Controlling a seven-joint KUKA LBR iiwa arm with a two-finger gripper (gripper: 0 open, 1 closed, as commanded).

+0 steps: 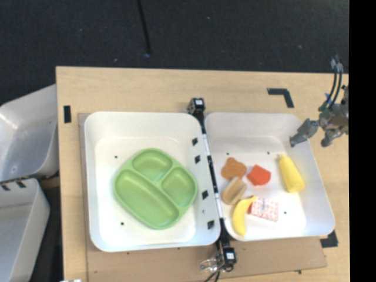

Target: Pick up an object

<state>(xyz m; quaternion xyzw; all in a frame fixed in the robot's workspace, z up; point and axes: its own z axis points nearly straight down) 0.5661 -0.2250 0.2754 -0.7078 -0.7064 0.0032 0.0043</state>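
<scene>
Banana (241,215) lies low while gripper (314,132) hovers open over right bin's (317,175) rim.

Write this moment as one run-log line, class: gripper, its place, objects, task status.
gripper: open, holding nothing | place: over right bin's far right rim | objects in right bin: yellow bottle, banana, red block | pick: not yet done
</scene>
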